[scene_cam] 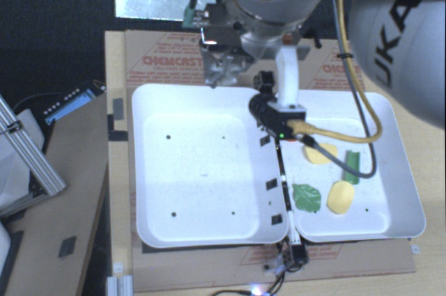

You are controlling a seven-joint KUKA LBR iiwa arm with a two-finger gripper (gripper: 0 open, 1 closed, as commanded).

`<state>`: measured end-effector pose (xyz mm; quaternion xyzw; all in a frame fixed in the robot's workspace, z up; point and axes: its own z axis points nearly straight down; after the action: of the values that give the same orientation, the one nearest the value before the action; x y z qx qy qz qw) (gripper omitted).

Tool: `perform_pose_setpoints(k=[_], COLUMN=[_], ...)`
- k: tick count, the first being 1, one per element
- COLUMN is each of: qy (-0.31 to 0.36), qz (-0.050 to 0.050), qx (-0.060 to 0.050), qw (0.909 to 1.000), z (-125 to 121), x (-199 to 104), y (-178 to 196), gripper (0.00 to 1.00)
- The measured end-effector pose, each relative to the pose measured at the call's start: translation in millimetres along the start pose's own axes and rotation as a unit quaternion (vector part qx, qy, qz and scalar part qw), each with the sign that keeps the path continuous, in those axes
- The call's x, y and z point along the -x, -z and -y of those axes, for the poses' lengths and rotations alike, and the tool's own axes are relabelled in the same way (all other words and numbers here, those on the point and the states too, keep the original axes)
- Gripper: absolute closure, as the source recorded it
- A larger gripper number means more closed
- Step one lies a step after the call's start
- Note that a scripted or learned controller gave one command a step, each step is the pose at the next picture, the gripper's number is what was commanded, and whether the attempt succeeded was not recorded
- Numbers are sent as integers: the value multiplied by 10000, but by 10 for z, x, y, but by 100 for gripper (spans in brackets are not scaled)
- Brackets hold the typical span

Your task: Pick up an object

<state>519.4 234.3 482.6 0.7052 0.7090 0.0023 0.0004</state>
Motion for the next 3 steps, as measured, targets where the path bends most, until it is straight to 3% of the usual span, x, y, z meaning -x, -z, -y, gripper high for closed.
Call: perform_pose_setpoints(k=[1, 2, 3], qy=[0, -1, -33], qz=[-1, 1, 15], qx=[-3, -1, -8], qw=[10000, 10000, 10000], z=[241, 305, -297], x=[-1, 0, 146], y=[209, 498, 515], gripper=[100, 100, 100])
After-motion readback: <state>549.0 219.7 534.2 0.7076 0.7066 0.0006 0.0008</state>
